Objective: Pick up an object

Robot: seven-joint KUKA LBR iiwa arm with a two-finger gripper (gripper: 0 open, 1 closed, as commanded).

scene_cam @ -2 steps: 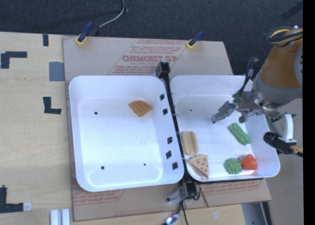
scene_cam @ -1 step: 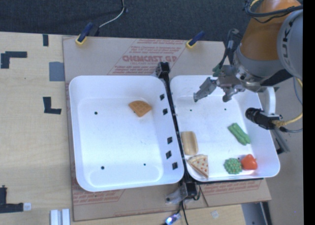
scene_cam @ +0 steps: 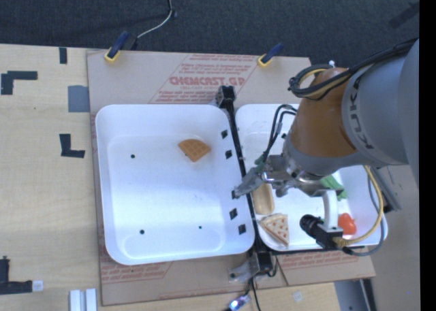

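Note:
My gripper (scene_cam: 262, 187) hangs low over the left side of the right bin (scene_cam: 364, 238), close to the divider between the bins. Its fingers stand open, spread on either side of a tan bread roll (scene_cam: 263, 202) that lies just below them. A triangular sandwich piece (scene_cam: 276, 229) rests in front of the roll, near the bin's front edge. Beside the wrist a green item (scene_cam: 334, 184) and a red-orange item (scene_cam: 347, 223) peek out on the right. A brown waffle piece (scene_cam: 194, 149) lies alone in the left bin (scene_cam: 136, 235).
The arm's grey and orange body covers most of the right bin's back half. A black divider strip (scene_cam: 234, 146) runs between the two bins. Yellow-and-blue clamps (scene_cam: 117, 47) hold the cardboard sheet at the back.

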